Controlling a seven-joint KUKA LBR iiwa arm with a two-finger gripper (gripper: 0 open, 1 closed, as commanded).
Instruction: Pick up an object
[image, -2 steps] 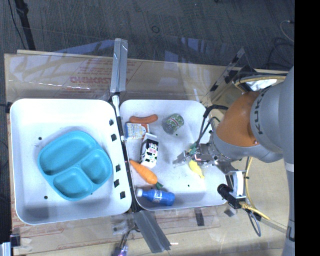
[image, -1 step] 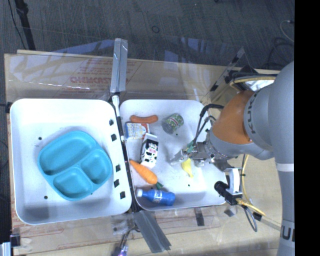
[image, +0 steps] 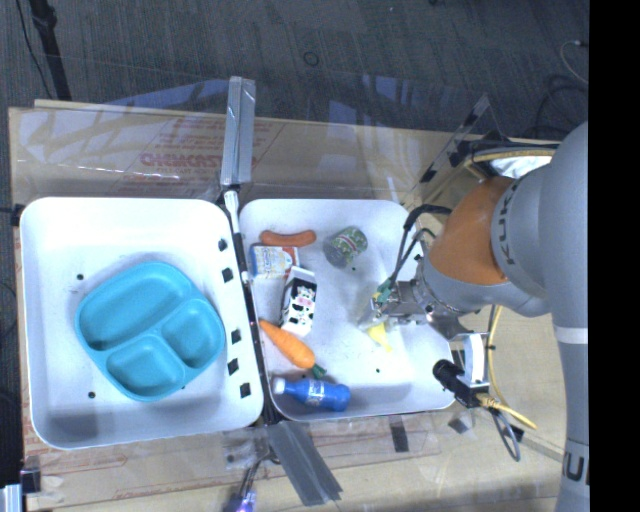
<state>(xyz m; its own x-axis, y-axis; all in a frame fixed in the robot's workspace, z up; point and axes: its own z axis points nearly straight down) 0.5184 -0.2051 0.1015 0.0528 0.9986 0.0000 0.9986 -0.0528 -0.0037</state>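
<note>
My gripper (image: 386, 308) is low in the right bin (image: 420, 385), right of its middle, reaching in from the right. A small yellow object (image: 380, 334) lies directly below it, touching or nearly so; I cannot tell if it is held. Left of the gripper stand a cow-patterned carton (image: 299, 304) and an orange carrot (image: 288, 344). A blue bottle (image: 314, 393) lies by the near wall. A sausage (image: 287, 238), a small milk carton (image: 270, 261) and a greenish can (image: 347, 245) sit toward the far side.
The left bin (image: 60, 230) holds a blue divided plate (image: 150, 328). A metal divider post (image: 238, 140) stands between the bins at the back. Bare bin floor shows between the can and the gripper.
</note>
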